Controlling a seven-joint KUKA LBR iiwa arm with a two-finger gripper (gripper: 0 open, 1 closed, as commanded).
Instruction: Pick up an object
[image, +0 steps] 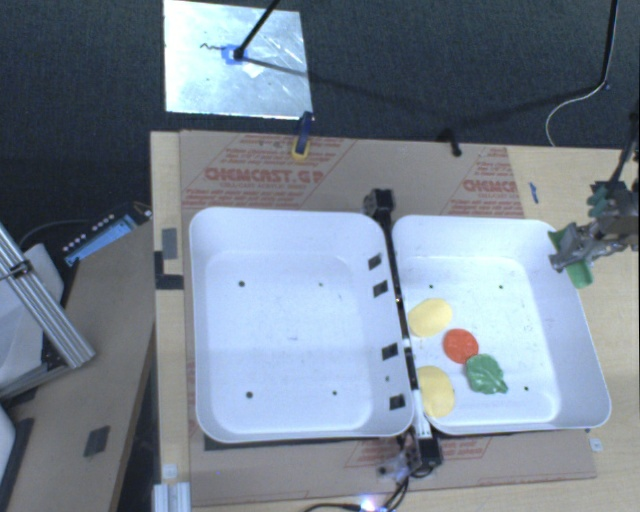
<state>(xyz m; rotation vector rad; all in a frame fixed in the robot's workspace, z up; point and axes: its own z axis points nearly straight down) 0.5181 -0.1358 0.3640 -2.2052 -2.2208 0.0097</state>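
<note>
The right bin holds several small objects near its left front. A pale yellow piece lies by the divider, with a round orange-red piece just to its right. A leafy green piece sits in front of that, and a second yellow piece lies at the front left corner. My gripper hangs over the right bin's far right rim, well away from the objects. A small green part shows at its lower end; I cannot tell if that is a held thing.
The left bin sits beside the right one, joined by a black clipped divider. Both rest on a cardboard sheet. A shiny metal plate lies at the back. An aluminium frame stands at the left.
</note>
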